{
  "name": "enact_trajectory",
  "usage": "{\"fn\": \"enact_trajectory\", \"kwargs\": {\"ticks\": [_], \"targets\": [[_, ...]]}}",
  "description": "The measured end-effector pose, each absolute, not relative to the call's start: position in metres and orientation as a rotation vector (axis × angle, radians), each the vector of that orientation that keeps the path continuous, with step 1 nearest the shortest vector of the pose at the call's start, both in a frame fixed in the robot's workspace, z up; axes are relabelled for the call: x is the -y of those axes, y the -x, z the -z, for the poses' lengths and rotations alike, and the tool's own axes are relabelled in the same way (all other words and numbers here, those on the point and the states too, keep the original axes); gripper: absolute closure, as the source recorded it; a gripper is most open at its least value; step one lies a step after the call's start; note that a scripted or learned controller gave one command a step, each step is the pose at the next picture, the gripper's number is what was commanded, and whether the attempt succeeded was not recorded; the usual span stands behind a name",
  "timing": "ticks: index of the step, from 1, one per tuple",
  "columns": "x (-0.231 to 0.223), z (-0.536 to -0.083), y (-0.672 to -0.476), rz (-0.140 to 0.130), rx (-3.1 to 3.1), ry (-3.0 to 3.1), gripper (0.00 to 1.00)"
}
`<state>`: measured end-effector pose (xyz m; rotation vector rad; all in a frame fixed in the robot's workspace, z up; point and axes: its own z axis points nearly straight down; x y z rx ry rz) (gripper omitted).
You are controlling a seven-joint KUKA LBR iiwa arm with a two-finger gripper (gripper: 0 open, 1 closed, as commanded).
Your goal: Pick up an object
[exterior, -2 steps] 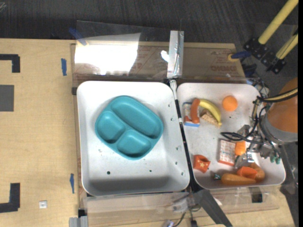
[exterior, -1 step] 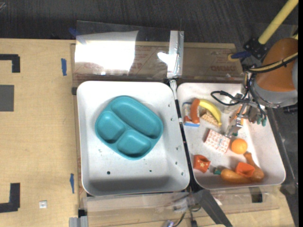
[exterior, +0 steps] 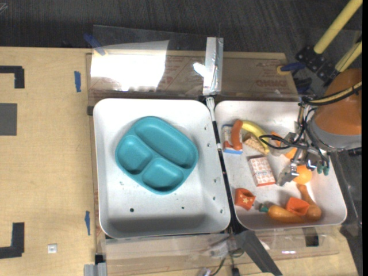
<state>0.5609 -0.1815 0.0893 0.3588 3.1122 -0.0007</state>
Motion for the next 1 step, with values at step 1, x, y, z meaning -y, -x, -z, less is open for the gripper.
{"fn": "enact_trajectory", "kwargs": {"ticks": [1], "targets": [[0.1815, -0.1030, -0.5652, 0.006, -3.098, -0.354, 1.00]]}}
